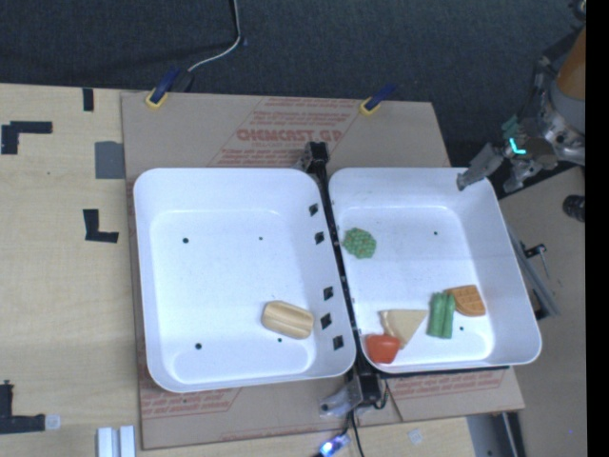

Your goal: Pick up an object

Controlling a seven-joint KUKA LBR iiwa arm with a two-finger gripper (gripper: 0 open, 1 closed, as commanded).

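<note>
While I watch, gripper [485, 171] upper right over right bin [509, 255] rim, grip state unclear, broccoli [359, 243] mid-frame, bread roll [287, 319] in left bin [152, 255].

Even, diffuse overhead light falls on the bench, and the two white bins [238, 193] come out bright, near washed-out, with soft grey shading along their inner walls – no hard glare. Shadows are faint and short, as under the bread roll [287, 319]. The picture is low-resolution and slightly soft throughout – the dark backdrop [381, 27] at the top shows grain.
</note>
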